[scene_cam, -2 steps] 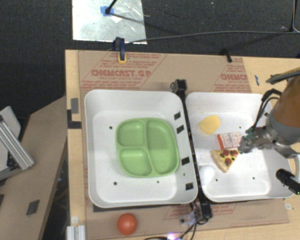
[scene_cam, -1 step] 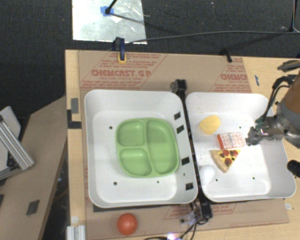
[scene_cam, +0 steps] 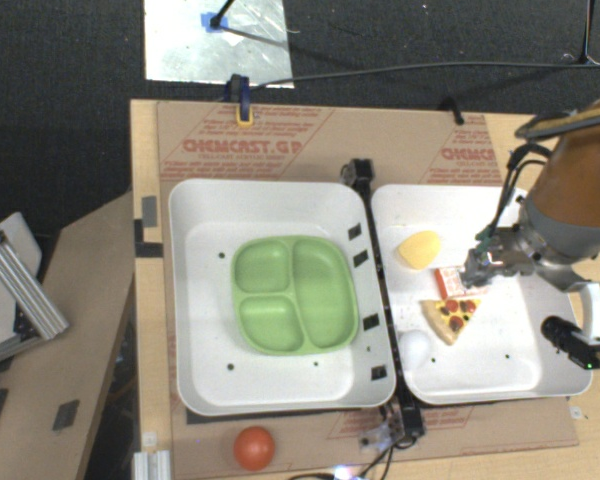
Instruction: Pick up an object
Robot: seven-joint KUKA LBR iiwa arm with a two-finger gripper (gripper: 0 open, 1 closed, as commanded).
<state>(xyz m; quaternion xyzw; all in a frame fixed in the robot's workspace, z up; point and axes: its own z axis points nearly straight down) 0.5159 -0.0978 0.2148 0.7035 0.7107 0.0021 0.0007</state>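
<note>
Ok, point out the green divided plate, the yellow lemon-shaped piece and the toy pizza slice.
Green divided plate (scene_cam: 296,294): camera view, on the ridge where its three compartments meet.
Yellow lemon-shaped piece (scene_cam: 419,249): camera view, middle of its rounded top.
Toy pizza slice (scene_cam: 450,318): camera view, on its topped face.

Left bin (scene_cam: 195,298): divided tray (scene_cam: 294,295). Right bin (scene_cam: 510,368): lemon (scene_cam: 418,249), box (scene_cam: 448,281), pizza slice (scene_cam: 452,317) before it.

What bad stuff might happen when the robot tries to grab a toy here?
The gripper sits over a tight cluster: the red block touches the pizza slice, with the yellow lemon-like toy close by. It might nudge a neighbour, or pinch two at once. The flat pizza slice may slip free.
</note>
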